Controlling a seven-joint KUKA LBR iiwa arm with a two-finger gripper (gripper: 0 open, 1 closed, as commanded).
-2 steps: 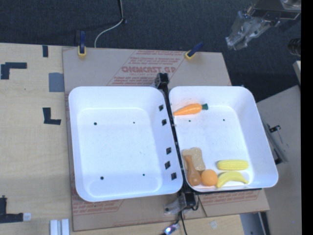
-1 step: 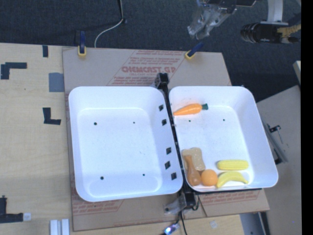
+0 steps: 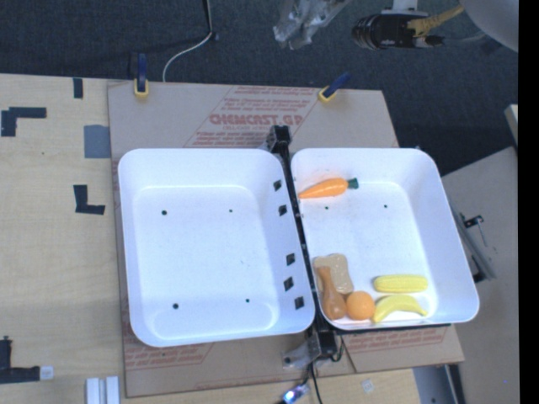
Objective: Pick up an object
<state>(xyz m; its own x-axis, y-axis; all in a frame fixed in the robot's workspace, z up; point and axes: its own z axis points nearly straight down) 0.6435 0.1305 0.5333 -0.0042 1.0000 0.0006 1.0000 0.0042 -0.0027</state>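
White plastic right bin (image 3: 438, 225) holds every candidate: a carrot (image 3: 324, 188) by its dividing wall, and a beige block (image 3: 333, 269), orange ball (image 3: 360, 306), corn cob (image 3: 400, 284) and banana (image 3: 399, 308) crowded in its near corner. The gripper (image 3: 296, 25) hangs high beyond the bin's far edge, blurred, its opening impossible to judge. From where I stand, that crowded corner looks likeliest to spoil a grasp, neighbours or wall blocking it.

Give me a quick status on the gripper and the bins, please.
Gripper high beyond the bins, nothing seen in it. Carrot, corn, banana, orange all in right bin. Nothing in the way.
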